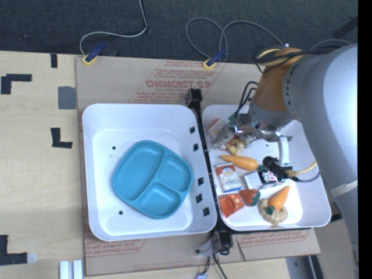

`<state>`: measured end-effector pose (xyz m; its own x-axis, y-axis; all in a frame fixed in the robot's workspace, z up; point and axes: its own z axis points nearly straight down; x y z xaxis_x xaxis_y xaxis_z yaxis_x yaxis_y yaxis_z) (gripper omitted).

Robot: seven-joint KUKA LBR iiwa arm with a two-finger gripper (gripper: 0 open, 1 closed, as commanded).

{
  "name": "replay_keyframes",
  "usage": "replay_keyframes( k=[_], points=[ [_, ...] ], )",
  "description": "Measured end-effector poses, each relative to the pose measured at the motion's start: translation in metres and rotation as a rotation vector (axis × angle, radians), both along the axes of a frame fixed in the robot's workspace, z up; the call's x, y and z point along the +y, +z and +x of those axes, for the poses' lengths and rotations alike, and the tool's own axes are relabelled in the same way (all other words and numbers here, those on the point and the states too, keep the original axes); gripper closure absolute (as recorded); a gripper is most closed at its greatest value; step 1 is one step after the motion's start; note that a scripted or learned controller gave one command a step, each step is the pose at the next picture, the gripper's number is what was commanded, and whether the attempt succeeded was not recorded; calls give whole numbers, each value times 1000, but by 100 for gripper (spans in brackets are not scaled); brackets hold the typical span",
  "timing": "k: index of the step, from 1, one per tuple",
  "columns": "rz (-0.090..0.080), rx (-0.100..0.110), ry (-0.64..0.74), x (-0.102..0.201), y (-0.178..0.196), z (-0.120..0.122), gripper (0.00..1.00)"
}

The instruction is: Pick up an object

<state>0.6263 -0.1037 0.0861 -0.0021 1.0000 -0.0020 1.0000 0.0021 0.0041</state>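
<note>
A pale wooden bench (35, 173) carries black tape marks (58, 137) and a grey patch (66, 96) on its left part. A brown cardboard sheet (168, 83) with red print lies on it, held by two blue-and-yellow clamps (93, 54). Beyond the far edge, dark carpet (58, 10) bears loose looping cables (215, 31).
</note>
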Motion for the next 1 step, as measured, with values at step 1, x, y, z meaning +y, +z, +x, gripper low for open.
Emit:
replay_keyframes(
  k=[1],
  points=[
    [6, 74, 4, 5, -3, 30, 0]
  ],
)
